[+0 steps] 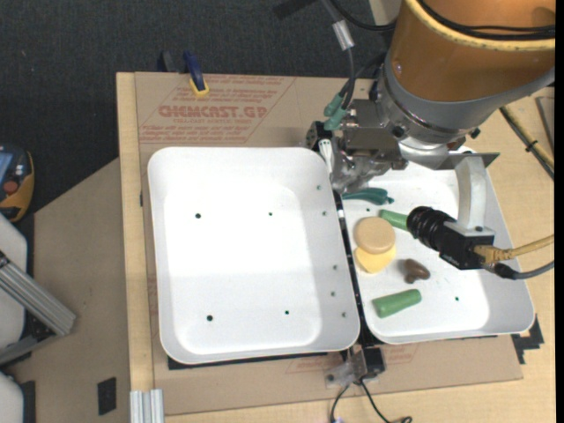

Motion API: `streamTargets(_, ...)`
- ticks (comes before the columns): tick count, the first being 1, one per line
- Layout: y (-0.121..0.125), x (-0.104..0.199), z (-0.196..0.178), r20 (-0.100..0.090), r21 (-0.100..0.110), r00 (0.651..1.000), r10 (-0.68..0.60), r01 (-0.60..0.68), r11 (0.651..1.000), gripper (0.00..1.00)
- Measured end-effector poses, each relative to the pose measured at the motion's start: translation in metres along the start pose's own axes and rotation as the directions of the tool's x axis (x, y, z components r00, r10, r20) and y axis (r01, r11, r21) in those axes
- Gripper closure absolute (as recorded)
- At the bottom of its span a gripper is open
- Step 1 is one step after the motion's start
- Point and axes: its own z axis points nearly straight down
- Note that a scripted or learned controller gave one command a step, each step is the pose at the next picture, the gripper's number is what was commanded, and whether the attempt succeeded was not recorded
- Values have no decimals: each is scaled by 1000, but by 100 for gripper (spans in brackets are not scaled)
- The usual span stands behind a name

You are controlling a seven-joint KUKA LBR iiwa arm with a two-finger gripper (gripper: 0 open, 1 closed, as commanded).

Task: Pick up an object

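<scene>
The right bin holds a tan-and-yellow cylinder, a small brown lump, a green cylinder and a teal piece with a green bit beside it. My gripper hangs low over the bin's far left corner, just behind the teal piece and close to the wall between the bins. The big grey and orange wrist above it hides the bin's far part.
The left bin lies beside the right one, their walls touching. A black fitting with a yellow cable juts over the right bin. A blue and yellow clamp sits on the cardboard behind.
</scene>
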Motion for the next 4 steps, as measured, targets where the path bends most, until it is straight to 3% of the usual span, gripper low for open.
streamTargets(1,1,0,-10,-1,-2,1000,0,0,1000,100)
streamTargets(2,-2,3,99,4,14,1000,1,-1,1000,100)
streamTargets(3,0,39,5,-5,-10,1000,-5,5,1000,100)
streamTargets(4,14,78,7,-1,-2,1000,-4,4,1000,100)
